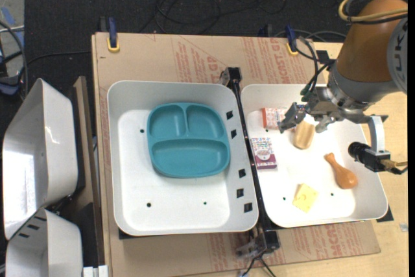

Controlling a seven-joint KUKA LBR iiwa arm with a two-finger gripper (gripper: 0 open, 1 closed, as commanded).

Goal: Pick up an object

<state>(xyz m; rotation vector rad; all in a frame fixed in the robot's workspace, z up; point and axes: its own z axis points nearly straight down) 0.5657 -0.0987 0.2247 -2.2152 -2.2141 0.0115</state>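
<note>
Your gripper [299, 119] hangs low over the right bin [369, 204], near its upper middle, and you cannot tell from this angle how its jaws stand: the dark fingers blur together against the wrist. Nothing shows clearly between them. Just below and touching the gripper's outline in the view lies a tan cylinder [303, 135], standing a little tilted on the bin floor; whether the fingers touch it you cannot tell. Just to the left of the gripper sits a small red-and-white packet [271, 117], close to the bin's left wall. Below that, along the same wall, lies a purple-and-white box [262, 152]. To the right of the cylinder, well apart, rests an orange drumstick-shaped toy [341, 170], and nearer the front of the bin a yellow wedge [305, 197]. Behind the gripper you see the arm [373, 42], its orange band uppermost, coming in from the right. The left bin [130, 204] holds a teal divided plate [189, 139], lying flat near its middle.
</note>
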